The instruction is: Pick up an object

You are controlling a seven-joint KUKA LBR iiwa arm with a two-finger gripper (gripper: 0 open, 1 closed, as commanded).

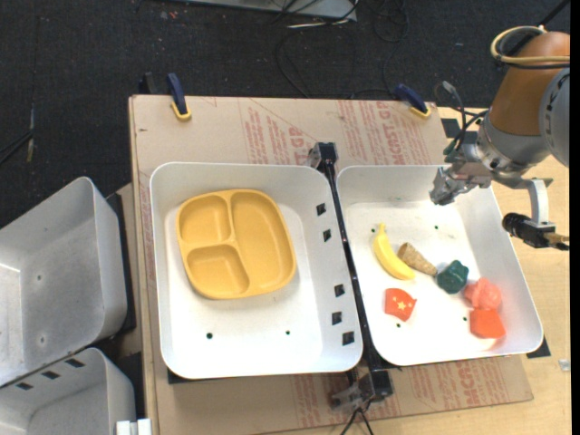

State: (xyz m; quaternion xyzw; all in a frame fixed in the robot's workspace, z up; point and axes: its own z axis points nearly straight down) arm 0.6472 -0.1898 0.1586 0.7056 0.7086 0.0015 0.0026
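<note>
So the arm [530,98] comes in from the right and its gripper [450,187] sits over the far right part of the right bin [399,188], up near the back rim. Honestly can't tell how the jaws stand from this angle, it's just a dark grey lump at that size, and nothing shows between them.

The stuff to grab is all lower down in that same bin, well apart from the gripper. There's a yellow banana [391,254] lying at a slant, with a tan cone-ish thing [418,259] right up against it, probably touching. Just beside that is a dark green piece [452,275], then a pinkish-red lump [483,293] and an orange block [488,323] near the right wall. A red piece [400,304] lies below the banana.

The left bin [227,343] has a yellow divided plate [237,243] with three compartments.
</note>
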